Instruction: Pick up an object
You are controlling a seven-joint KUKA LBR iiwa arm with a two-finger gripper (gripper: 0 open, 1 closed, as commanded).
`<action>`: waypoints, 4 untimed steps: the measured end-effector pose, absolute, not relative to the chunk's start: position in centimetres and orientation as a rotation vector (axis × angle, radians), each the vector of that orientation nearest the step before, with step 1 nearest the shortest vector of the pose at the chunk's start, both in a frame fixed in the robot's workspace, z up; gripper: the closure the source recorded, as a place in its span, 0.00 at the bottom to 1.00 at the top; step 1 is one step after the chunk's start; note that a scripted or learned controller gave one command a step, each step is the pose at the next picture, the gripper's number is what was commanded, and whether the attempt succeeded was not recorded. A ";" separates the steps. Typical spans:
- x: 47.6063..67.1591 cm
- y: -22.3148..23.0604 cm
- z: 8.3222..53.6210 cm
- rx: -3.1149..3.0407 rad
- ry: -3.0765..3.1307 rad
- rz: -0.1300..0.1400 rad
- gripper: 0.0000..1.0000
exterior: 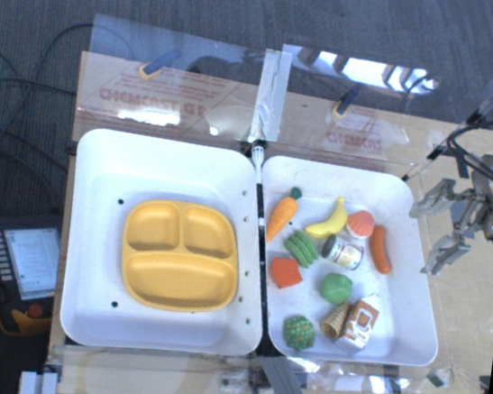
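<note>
The right bin (pixel 409 337) holds several toy foods: a carrot (pixel 282 215), a banana (pixel 331 220), a red sausage (pixel 379 249), a small can (pixel 343 253), a green pickle (pixel 301 248), a red-orange block (pixel 286 273), a green ball (pixel 336 288), an ice-cream cone (pixel 336 321), a small carton (pixel 360 323) and broccoli (pixel 298 332). My gripper (pixel 424 238) hangs at the bin's right rim, just right of the sausage. It is open, with nothing between its fingers.
The left bin (pixel 104 172) holds a yellow divided plate (pixel 182 254). A round red-and-white piece (pixel 360 223) lies next to the banana. Clear panels stand behind both bins. Cables and handheld devices (pixel 24 260) lie on the floor at the left.
</note>
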State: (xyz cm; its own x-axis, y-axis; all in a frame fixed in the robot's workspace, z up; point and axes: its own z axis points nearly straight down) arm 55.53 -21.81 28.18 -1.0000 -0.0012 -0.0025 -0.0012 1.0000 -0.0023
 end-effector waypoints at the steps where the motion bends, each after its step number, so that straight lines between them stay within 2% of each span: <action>1: 56.2 -19.2 11.2 0.116 3.135 -0.004 0.00; 2: 59.7 -18.6 9.0 0.223 3.124 -0.004 0.00; 3: 54.3 -12.7 9.1 0.272 3.117 -0.002 0.00; 4: 54.9 -10.4 9.1 0.387 3.101 -0.009 0.00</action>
State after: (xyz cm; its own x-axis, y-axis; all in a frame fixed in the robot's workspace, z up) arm 54.94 -10.44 9.12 -0.9691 0.2460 -0.0170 0.2461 0.9693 -0.0034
